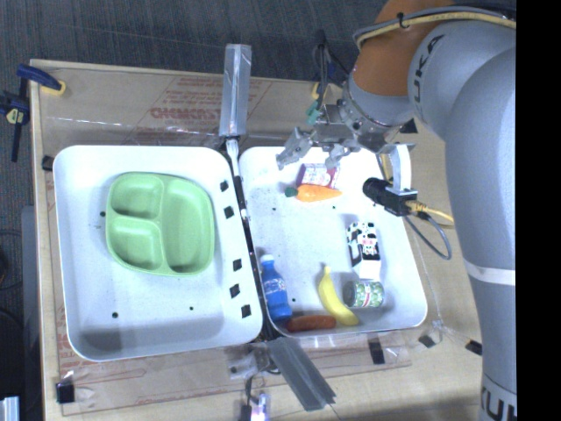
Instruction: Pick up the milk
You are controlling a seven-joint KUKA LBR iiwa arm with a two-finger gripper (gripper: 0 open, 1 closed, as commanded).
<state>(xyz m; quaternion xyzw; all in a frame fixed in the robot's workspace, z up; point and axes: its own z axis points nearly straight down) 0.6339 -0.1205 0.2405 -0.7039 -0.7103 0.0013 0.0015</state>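
The milk (364,244) is a small carton with black cow patches, lying in the right bin (405,266) towards its right wall. My gripper (314,153) hangs over the far end of that bin, well up and to the left of the milk. Its fingers (290,153) are spread open, and nothing is between them. A pink packet (317,176) and a carrot (316,194) lie just below the fingertips.
A blue bottle (274,288) lies by the divider, with a banana (331,295), a can (365,294) and a red sausage (311,323) at the near end. The left bin (79,305) holds a green divided plate (162,222). A black cable plug (386,194) juts out above the milk.
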